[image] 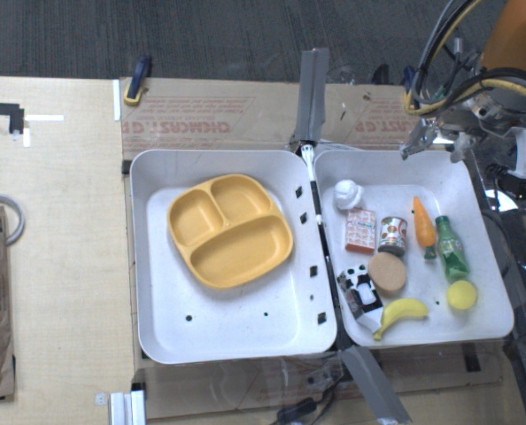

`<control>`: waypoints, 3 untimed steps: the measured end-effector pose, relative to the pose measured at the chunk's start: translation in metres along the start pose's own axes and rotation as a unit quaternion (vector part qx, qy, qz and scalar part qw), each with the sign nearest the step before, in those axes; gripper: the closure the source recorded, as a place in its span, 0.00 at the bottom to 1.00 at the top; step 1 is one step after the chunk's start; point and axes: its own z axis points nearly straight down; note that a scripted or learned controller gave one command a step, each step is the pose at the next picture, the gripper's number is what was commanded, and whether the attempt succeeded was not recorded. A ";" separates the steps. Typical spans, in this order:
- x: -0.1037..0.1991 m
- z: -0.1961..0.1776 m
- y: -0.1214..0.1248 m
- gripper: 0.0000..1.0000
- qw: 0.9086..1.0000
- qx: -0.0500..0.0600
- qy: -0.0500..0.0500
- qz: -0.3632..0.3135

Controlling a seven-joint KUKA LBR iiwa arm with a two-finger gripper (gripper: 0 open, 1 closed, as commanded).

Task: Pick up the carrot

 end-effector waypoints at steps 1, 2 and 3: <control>-0.055 0.084 -0.009 0.00 0.998 0.000 0.000 -0.057; -0.057 0.134 -0.032 0.00 0.987 -0.001 0.004 -0.158; -0.058 0.124 -0.031 1.00 0.988 -0.003 0.002 -0.157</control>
